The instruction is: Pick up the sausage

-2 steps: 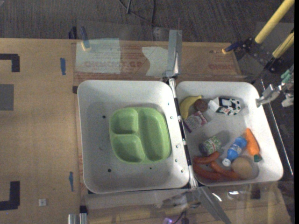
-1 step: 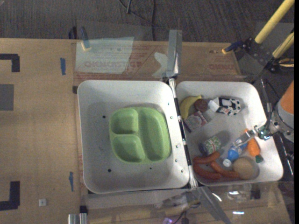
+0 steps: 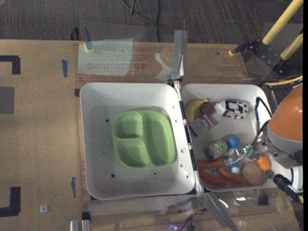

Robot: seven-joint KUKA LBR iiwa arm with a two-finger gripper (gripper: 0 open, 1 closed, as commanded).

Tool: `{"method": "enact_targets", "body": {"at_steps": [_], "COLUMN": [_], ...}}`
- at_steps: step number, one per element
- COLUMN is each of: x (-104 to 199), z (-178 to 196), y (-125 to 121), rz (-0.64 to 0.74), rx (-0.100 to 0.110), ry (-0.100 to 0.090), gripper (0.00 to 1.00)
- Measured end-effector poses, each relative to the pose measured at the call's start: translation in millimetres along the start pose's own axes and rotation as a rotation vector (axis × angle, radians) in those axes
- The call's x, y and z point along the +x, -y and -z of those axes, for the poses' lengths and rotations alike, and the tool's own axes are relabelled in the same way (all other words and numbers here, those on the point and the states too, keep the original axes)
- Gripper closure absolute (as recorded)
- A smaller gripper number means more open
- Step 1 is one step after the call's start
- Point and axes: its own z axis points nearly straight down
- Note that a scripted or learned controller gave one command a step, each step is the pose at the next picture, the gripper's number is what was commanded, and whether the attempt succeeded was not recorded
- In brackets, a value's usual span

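Observation:
Red-orange sausages lie along the front edge of the right bin [image 3: 240, 89]: one [image 3: 210, 163] sits above a longer one [image 3: 214, 178], and another [image 3: 234, 177] is beside them. My gripper [image 3: 250, 151] hangs low over the bin's right half, just above and right of the sausages, close to a blue-capped bottle [image 3: 233, 143]. The grey wrist and orange band [image 3: 290, 114] rise behind it and hide the bin's right side. No sausage shows in the gripper.
The right bin also holds a banana [image 3: 194, 109], a small can [image 3: 217, 148], a black-and-white carton [image 3: 235, 109], a brown potato-like lump [image 3: 253, 173] and an orange piece [image 3: 263, 163]. The left bin [image 3: 96, 105] holds a green divided plate [image 3: 144, 138].

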Motion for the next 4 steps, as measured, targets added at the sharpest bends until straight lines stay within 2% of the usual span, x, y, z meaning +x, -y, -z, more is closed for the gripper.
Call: {"method": "enact_targets", "body": {"at_steps": [1,2,3,4], "x": [50,75,75,74], "z": [170,25,25,35], "y": [-12,-16,-16,-16], "rz": [0.277,0.360,0.359,0.356], "rx": [0.002,0.004,0.004,0.001], "ry": [-0.002,-0.004,-0.003,-0.002], "gripper": [0.00,0.00,0.00,1.00]}}
